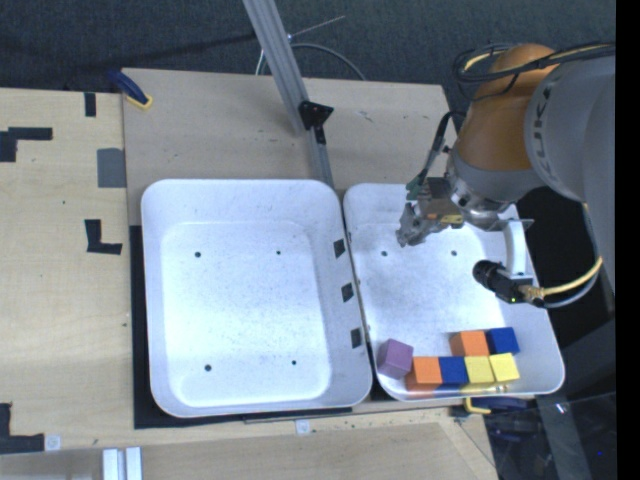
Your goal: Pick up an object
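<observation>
My two-finger gripper (412, 230) hangs over the far end of the right-hand shallow white bin (400, 268); whether it is parted or closed I cannot tell. The small purple cube (396, 356) lies apart from the coloured blocks (470, 360), probably light and rigid; I'd pinch its flat opposite sides.

Grey arm (585, 118) (orange band, black cables)

Tan wooden worktop (210, 138) under me carries two shallow white bins side by side, left bin (245, 298) and right bin (450, 288), touching. Black tape marks (30, 140) sit on its left part.
</observation>
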Action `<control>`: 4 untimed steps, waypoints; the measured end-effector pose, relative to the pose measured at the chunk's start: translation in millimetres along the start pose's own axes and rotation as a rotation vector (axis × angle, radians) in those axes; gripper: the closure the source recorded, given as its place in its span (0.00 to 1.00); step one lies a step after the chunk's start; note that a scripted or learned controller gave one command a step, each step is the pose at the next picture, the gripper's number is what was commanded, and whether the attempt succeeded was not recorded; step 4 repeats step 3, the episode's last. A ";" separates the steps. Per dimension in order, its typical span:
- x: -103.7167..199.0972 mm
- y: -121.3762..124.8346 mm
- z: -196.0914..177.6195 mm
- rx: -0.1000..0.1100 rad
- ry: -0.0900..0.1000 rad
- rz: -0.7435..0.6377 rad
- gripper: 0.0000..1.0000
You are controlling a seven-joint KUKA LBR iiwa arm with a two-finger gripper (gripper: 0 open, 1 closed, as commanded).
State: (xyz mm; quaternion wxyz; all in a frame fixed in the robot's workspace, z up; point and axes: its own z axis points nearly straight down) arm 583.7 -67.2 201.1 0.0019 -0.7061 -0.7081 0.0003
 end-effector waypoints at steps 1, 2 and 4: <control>47.5 -18.6 10.3 0.001 -0.001 -0.002 1.00; 44.9 -17.9 9.8 -0.001 -0.002 0.001 0.00; 107.8 -45.6 10.0 0.001 -0.001 -0.004 0.00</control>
